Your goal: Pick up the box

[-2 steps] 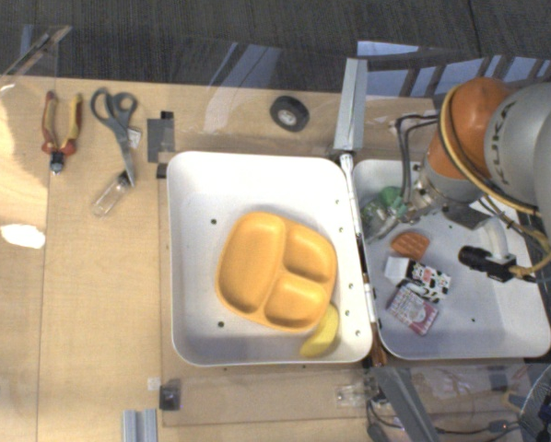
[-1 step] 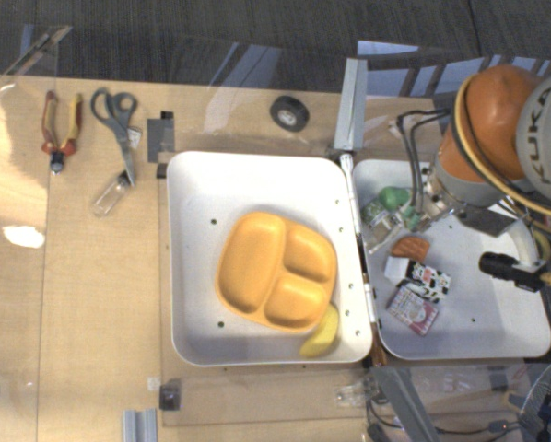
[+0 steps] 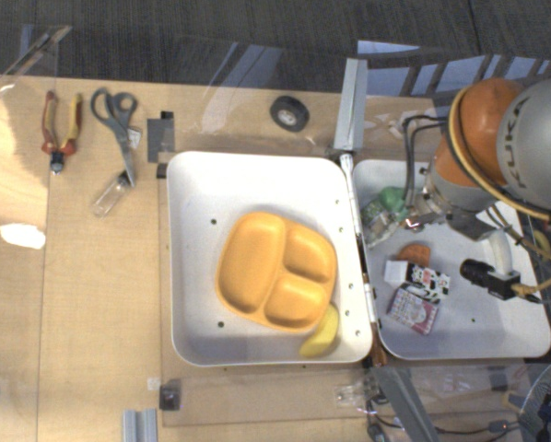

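Two white bins sat side by side; the box [image 3: 414, 308] lay in the right bin [image 3: 533, 339], near its front-left corner. My gripper [image 3: 423, 212] hung behind the box, over the same bin; its opening I couldn't tell.

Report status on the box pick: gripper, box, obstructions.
Gripper over right white bin, finger state unreadable. Small patterned box flat in that bin, not held. Orange lump and white card lie close beside it.

Bench [image 3: 73, 339]: two bins [image 3: 193, 330], pliers [image 3: 58, 129], scissors [image 3: 119, 122], tape roll [image 3: 289, 112].
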Available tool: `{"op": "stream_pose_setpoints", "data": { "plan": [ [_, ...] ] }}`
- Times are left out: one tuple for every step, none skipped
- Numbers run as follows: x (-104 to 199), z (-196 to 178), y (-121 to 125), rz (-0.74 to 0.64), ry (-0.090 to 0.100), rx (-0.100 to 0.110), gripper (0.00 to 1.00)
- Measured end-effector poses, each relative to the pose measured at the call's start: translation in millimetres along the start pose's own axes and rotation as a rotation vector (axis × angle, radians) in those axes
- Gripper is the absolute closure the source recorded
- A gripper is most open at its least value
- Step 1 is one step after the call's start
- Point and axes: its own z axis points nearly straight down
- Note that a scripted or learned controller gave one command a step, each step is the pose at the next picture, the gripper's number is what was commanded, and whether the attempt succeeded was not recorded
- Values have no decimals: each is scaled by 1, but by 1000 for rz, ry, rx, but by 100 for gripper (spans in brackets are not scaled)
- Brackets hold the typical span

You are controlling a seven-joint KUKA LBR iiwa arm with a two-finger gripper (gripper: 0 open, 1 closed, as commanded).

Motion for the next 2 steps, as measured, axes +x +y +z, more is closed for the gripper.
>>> {"op": "stream_pose_setpoints", "data": {
  "plan": [
    [-38, 49, 39, 74, 9, 16, 0],
    [-39, 36, 44, 66, 0, 2, 100]
  ]
}}
